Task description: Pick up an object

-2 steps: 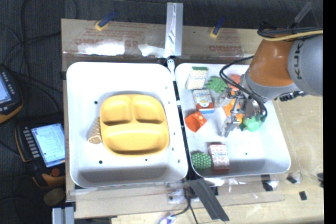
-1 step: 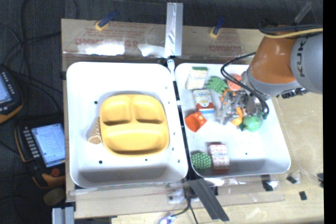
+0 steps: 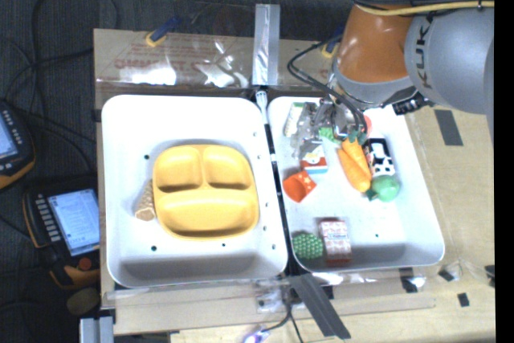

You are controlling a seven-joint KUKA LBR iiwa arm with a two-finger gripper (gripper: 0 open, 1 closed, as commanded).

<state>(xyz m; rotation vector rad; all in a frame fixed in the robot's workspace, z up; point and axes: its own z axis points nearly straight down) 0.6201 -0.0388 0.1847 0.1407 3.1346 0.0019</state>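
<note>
My gripper (image 3: 315, 131) hangs low over the back left part of the right bin (image 3: 414, 241), under the orange wrist band (image 3: 376, 32). Just in front of it lies a small white carton (image 3: 317, 164) with red and blue print. An orange cup (image 3: 299, 187) lies beside the carton, nearer the front. To the gripper's right lies a toy carrot (image 3: 353, 163) with its green top toward the gripper. A black-and-white cow-patterned block (image 3: 381, 157) and a green round toy (image 3: 386, 187) lie past the carrot.
A bumpy green toy (image 3: 306, 244) and a brown and pink box (image 3: 335, 240) sit at the right bin's front. The left bin (image 3: 120, 120) holds a yellow divided tray (image 3: 205, 189) and a tan cone (image 3: 145, 203). A ridge separates the bins.
</note>
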